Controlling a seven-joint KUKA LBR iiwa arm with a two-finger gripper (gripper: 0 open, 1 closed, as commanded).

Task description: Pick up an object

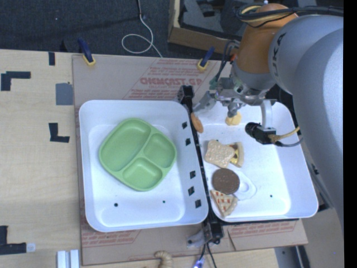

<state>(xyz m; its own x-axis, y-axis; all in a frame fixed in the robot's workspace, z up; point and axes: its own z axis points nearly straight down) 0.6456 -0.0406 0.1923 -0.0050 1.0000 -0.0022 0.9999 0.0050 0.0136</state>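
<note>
My gripper [231,104] hangs over the far end of the right bin [290,166], under the orange wrist band. A small yellow piece [233,118] lies just beneath its tip; whether it is held is unclear. Nearer the front lie a tan toast slice [218,152] on a yellow wedge [239,154], a round brown patty [225,181] and a waffle piece [224,203]. A small orange item [196,123] rests by the divider.
The left bin [95,121] holds a green divided plate [138,154]. A white flat object [249,189] lies beside the patty. A black cable fitting [261,132] hangs off the arm over the right bin. Cardboard underlies both bins.
</note>
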